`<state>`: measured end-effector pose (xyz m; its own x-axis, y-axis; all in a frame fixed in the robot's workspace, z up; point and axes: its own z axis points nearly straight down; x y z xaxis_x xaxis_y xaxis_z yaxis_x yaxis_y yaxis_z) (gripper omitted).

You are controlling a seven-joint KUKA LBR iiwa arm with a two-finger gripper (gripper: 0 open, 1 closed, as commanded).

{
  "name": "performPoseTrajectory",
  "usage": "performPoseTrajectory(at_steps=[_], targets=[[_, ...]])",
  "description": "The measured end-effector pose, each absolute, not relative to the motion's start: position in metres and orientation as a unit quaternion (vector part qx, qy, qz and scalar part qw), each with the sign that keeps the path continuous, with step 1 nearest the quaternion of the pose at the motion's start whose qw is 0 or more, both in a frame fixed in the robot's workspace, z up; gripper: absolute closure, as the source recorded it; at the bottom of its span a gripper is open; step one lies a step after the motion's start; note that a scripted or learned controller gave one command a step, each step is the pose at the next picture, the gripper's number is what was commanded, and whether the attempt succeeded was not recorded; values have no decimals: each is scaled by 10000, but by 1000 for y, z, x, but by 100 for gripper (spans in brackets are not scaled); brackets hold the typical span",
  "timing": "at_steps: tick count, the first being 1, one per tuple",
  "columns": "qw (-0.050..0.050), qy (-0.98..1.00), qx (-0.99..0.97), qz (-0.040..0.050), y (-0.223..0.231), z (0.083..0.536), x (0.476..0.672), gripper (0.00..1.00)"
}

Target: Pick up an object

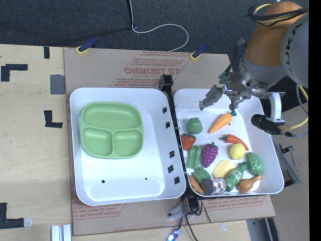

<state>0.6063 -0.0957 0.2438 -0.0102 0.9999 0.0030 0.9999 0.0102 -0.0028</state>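
Note:
My gripper [219,103] hangs open over the back of the right bin [271,149], its two fingers spread with nothing between them. Just below its right finger lies an orange toy carrot [220,123]. Left of the carrot sits a round green toy [194,125]. Further forward lie a purple grape bunch [209,154], a yellow lemon [237,150], a red pepper [231,139], a green pea pod [193,156] and several other toy foods.
The left bin [90,185] holds a green divided plate [111,130] in its back half. A black divider [171,129] runs between the two bins. Cardboard lies under both, and a white cable [150,31] loops behind.

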Motion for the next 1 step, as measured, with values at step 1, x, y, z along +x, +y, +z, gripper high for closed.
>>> performPoseTrajectory(at_steps=[1], targets=[[-23, -7098, -7044, -32, -47, 334, 575, 0]])
